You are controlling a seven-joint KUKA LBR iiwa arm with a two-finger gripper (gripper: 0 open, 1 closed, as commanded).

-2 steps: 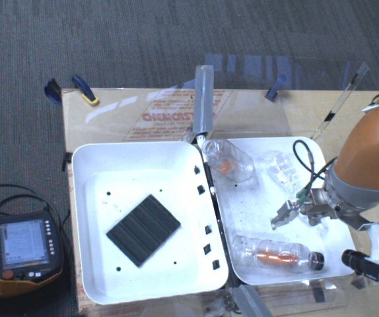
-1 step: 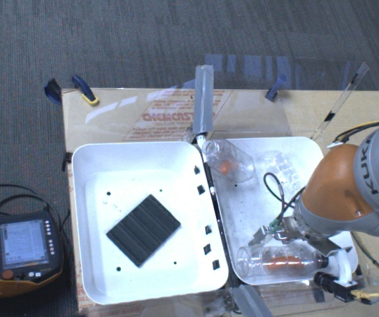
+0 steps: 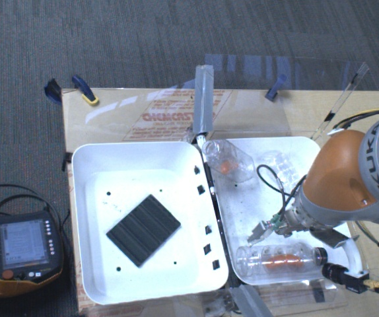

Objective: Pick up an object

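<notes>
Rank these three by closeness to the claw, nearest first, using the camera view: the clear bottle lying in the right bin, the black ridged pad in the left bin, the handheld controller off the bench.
From the claw:
1. Clear bottle, just below it, right bin.
2. Black ridged pad, left bin.
3. Handheld controller, far left, off the bench.

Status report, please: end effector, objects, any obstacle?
End effector low in right bin, holding nothing visible. Clear bottle lies just below it. Black pad in left bin.
</notes>
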